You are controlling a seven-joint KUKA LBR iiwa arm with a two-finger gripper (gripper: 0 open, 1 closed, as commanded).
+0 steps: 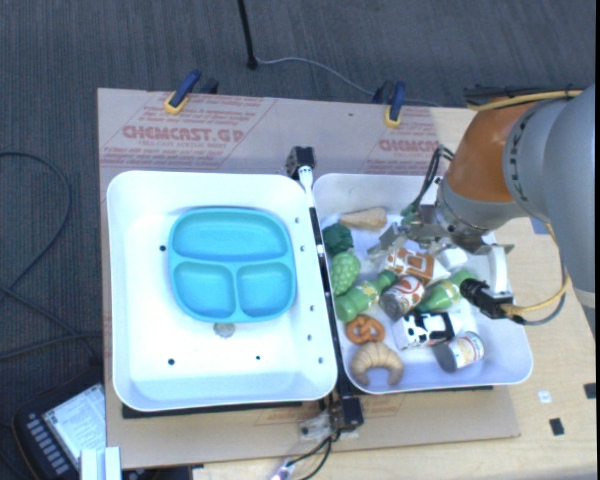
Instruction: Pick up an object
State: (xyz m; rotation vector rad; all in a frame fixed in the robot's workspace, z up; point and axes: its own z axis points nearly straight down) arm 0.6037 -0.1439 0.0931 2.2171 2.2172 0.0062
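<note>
pincer [412, 236] low in right bin [515, 368] | grip state: cannot tell | orange-white carton [410, 268] just beneath it

- grey arm [565, 158] enters frm right, angled down-left
- orange band [480, 163] just above wrist, facing cam
- wrist tipped down, gripper [412, 236] low at end of arm, pointing left
- metal gripper parts partly visible below wrist; yellow cable [540, 308] loops off wrist's lower right
</note>
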